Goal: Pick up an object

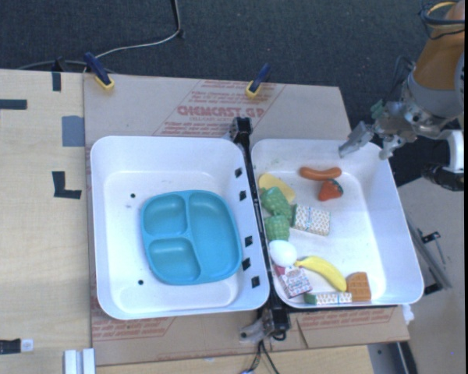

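Toy food [312,232], open end effector [370,142] apart

A blue three-compartment plastic tray [191,236] lies in the left white bin [109,162]; two yellow-and-blue clamps [99,72] grip the cardboard sheet [164,111].

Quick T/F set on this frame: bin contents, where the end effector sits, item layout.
1. The blue divided plate lies in the left bin. True.
2. The banana lies in the left bin. False: it lies in the right bin, near its front edge.
3. The end effector is at the right bin's far right corner, clear of the toys. True.
4. The hot dog is clamped in the end effector. False: it lies on the bin floor, beside the strawberry.
5. The white egg sits in the plate. False: it lies in the right bin, near the divider.
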{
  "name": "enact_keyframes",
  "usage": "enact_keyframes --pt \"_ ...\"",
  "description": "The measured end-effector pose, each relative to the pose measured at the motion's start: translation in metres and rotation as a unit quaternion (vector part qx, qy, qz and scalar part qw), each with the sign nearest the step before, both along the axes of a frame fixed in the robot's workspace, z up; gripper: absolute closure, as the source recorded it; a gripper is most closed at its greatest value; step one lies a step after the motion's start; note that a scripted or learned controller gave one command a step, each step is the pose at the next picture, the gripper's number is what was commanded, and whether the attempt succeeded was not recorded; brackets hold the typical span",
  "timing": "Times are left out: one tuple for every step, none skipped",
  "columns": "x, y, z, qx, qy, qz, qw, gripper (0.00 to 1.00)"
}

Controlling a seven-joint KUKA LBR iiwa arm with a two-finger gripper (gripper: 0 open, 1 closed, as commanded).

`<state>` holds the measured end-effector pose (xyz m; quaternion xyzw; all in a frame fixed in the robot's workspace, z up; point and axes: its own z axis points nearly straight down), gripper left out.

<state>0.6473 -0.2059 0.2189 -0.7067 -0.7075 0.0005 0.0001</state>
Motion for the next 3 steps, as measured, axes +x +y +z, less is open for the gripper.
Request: enact_keyframes --pt "-0.022 0.028 -0.132 0.0001 -0.001 0.000 1.0000 0.00" --pt "0.006 0.065 -0.133 0.0000 -0.001 0.001 1.0000 0.00" --pt "0.007 0.064 -0.123 -0.0013 -0.002 0.001 1.0000 1.00"
